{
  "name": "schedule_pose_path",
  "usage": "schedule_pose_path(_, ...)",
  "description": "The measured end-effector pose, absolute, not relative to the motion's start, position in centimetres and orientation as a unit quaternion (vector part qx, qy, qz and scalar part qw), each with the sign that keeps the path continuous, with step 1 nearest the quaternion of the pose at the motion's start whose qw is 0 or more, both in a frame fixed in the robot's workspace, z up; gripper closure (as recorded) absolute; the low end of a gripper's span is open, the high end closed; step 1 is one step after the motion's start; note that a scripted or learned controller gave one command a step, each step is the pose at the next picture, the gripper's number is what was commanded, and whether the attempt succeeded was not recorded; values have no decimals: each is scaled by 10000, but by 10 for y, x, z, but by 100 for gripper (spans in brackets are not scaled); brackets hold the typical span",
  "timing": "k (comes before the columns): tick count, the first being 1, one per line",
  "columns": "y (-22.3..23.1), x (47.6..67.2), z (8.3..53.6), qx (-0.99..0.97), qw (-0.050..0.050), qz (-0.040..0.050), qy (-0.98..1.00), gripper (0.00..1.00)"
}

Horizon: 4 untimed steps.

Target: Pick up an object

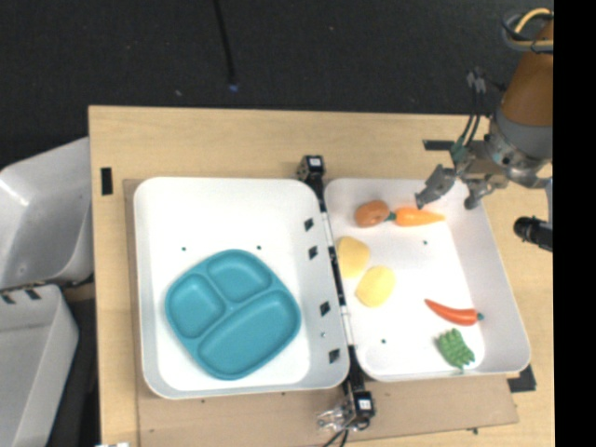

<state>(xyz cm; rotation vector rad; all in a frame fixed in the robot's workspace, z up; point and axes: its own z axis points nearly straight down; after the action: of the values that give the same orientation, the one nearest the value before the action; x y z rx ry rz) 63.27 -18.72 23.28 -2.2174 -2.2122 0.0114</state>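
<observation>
Grey gripper above right bin far edge, fingers spread, nothing held; carrot just beside.

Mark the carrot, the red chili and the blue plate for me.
carrot [418, 217], camera view, middle of its orange body.
red chili [451, 312], camera view, middle of its red body.
blue plate [233, 314], camera view, ridge where its three compartments meet.
</observation>
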Motion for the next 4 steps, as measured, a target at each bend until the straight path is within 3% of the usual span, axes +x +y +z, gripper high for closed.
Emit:
schedule_pose_path(1, -187, 635, 241, -7069, -8, -6, -7073, 0)
schedule_pose_path(4, -184, 632, 99, -7075, 2, 14, -7067, 0)
